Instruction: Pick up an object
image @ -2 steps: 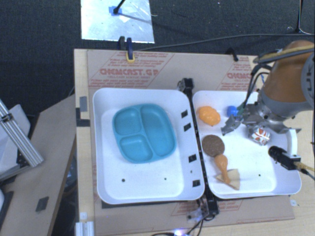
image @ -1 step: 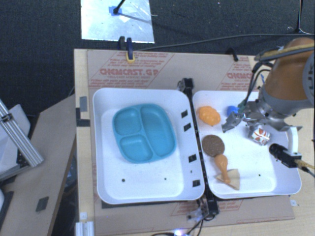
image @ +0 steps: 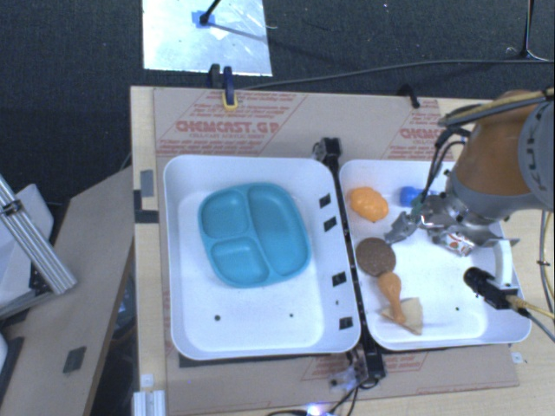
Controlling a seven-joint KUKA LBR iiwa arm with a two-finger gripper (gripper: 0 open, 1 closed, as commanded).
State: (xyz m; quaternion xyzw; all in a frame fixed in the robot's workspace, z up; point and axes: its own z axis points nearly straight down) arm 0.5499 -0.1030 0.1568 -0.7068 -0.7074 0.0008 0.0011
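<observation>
My gripper (image: 406, 227) hangs low over the middle of the right bin (image: 451, 323), with the orange-banded wrist behind it on the right. It is just right of a round brown disc (image: 375, 256) and below an orange lump (image: 368, 204). A small blue object (image: 408, 196) lies at the back, partly hidden by the arm. Near the bin's front lie an orange carrot-shaped piece (image: 391, 289) and a beige wedge (image: 411, 315), touching each other. A small red-and-white item (image: 455, 244) sits beneath the wrist. I see nothing held in the gripper.
The left bin (image: 186, 319) holds a blue divided plate (image: 254, 233). A black divider with clips (image: 343, 250) runs between the bins. A black part (image: 486, 288) juts out by the right bin's right rim. Cables trail across the bench behind.
</observation>
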